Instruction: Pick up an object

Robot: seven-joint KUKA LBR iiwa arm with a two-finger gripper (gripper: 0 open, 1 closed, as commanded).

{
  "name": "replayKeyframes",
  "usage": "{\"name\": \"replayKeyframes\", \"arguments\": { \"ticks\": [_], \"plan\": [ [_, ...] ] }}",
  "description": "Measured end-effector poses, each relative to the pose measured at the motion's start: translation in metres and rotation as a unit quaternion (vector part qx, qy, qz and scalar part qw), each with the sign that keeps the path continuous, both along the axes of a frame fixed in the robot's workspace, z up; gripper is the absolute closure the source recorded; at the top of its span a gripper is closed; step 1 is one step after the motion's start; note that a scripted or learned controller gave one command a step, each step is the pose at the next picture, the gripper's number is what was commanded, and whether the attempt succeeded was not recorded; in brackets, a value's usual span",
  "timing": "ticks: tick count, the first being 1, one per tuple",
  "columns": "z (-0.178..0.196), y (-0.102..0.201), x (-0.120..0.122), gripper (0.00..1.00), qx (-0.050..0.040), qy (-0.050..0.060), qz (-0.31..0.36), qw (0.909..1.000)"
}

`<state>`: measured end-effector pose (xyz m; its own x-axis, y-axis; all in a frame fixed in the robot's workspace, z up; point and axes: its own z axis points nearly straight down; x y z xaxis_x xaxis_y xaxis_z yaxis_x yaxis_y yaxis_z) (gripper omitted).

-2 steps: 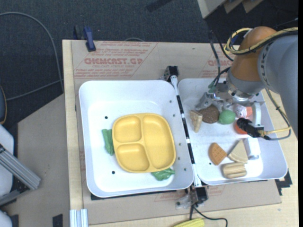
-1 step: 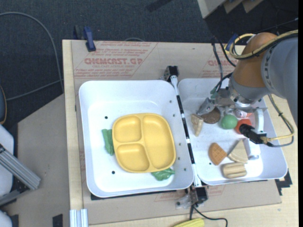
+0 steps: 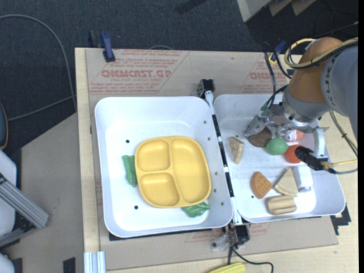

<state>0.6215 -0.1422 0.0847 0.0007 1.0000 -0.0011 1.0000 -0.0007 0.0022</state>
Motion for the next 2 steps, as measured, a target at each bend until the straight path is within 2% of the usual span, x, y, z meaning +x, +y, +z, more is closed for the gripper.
{"name": "replayKeyframes", "arguments": {
  "ticks": [1, 2],
  "plan": [
    [0.010, 0.000, 0.001, 1.00, 0.0001, -0.002, 0.000, 1.0000],
    [0.101, 0.095, -0.006, 1.00, 0.0010, 0.000, 0.001, 1.0000]
  ]
}}
